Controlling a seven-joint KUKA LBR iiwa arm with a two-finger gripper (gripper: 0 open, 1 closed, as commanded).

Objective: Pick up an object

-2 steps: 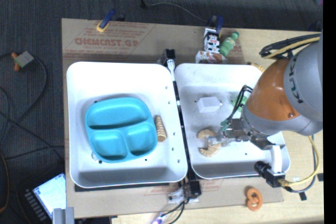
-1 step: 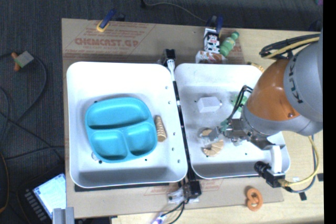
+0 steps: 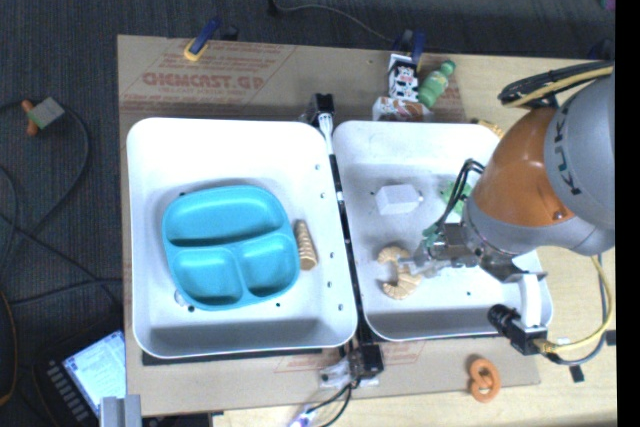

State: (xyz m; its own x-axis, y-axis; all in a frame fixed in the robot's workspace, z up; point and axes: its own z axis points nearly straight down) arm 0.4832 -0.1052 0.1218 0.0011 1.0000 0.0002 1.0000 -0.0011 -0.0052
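My gripper point(image 3: 422, 265) is low in the right bin point(image 3: 440, 323), its tip right beside two tan, curved pastry-like pieces point(image 3: 400, 275) on the bin floor. It seems to touch them, but I cannot make out a grasp. A small white block point(image 3: 397, 199) lies further back in the same bin. The grey arm with its orange band point(image 3: 520, 195) covers the bin's right part. In the left bin point(image 3: 150, 215) sits a blue three-compartment tray point(image 3: 228, 245), with a tan ridged piece point(image 3: 304, 244) against its right rim.
Behind the right bin stand a small printed carton point(image 3: 401, 85) and a green toy point(image 3: 437, 82). An orange ring point(image 3: 484, 377) lies on the bench in front of that bin. Clamps point(image 3: 204, 38) hold the cardboard at the back edge.
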